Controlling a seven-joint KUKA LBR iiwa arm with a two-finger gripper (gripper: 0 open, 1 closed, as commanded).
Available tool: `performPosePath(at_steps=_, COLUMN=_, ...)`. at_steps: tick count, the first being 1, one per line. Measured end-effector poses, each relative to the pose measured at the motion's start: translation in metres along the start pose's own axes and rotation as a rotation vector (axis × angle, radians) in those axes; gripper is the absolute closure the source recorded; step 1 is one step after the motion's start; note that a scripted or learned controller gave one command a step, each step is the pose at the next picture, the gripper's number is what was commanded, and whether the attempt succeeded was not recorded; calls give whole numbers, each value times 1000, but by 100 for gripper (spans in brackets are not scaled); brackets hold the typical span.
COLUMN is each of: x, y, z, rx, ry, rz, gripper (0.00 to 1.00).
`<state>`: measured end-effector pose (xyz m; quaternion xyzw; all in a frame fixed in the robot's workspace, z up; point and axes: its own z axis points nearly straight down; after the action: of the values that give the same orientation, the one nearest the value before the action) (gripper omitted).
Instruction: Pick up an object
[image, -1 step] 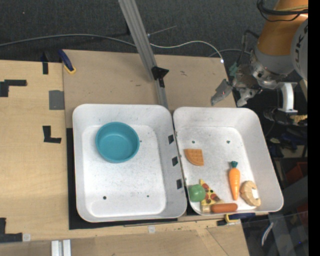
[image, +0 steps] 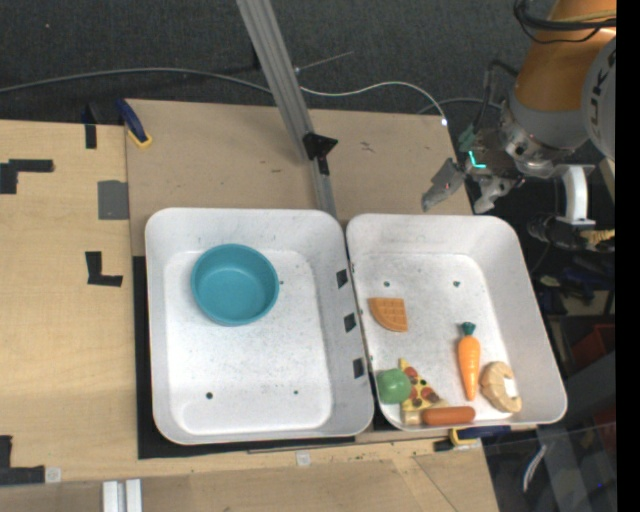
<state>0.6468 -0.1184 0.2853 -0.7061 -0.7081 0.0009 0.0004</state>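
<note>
I've got the gripper hanging just beyond the far rim of the right bin, up by its far right corner, and its two fingers stand spread apart with nothing between them. So, open and empty.

The pickable things all sit in that right bin, bunched toward its near edge, well apart from the gripper. Taking the toy carrot as my mark: it lies with its long axis running far-to-near, green top toward the far rim and tip toward me. The waffle-like orange piece is to the carrot's left and a bit farther back, which makes it the nearest thing to the gripper. A green round piece sits left of the carrot's tip, a small yellow and red toy just beside that, a red sausage below the tip, and a tan bread-like piece just to the carrot's right.

The left bin holds a teal bowl, far off to the carrot's left.

My read: everything lies toward me from the gripper, so the arm has to come inward over the rim and down.
</note>
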Motion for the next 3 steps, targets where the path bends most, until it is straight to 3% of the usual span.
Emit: performPosePath(at_steps=3, x=-8, y=-26, z=157, rx=5, ry=0, rz=2, gripper=0)
